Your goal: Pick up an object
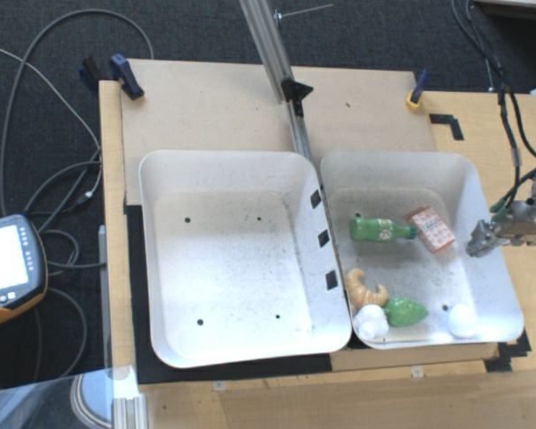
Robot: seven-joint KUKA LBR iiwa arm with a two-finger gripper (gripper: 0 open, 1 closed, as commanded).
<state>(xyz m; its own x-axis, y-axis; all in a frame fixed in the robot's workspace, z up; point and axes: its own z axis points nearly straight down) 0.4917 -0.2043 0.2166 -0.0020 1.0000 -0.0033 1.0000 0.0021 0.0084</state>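
Observation:
The right bin [469, 195] holds several small objects. A green bottle [381, 230] lies on its side near the middle, with a red and white box [431, 229] just to its right. Along the front wall sit a tan croissant-like piece [364, 288], a white round object [371, 322], a green lumpy object [405, 311] and a white ball [463, 320]. My gripper [484, 239] hangs at the right rim of this bin, right of the box and apart from it. Nothing shows between its tips.
The left bin [161, 204] stands beside the right one, with black clips on the shared wall. A slanted metal pole [266, 38] crosses the back of the bench. Cables [509, 123] run down toward the gripper. A pendant [9, 271] lies off the bench at left.

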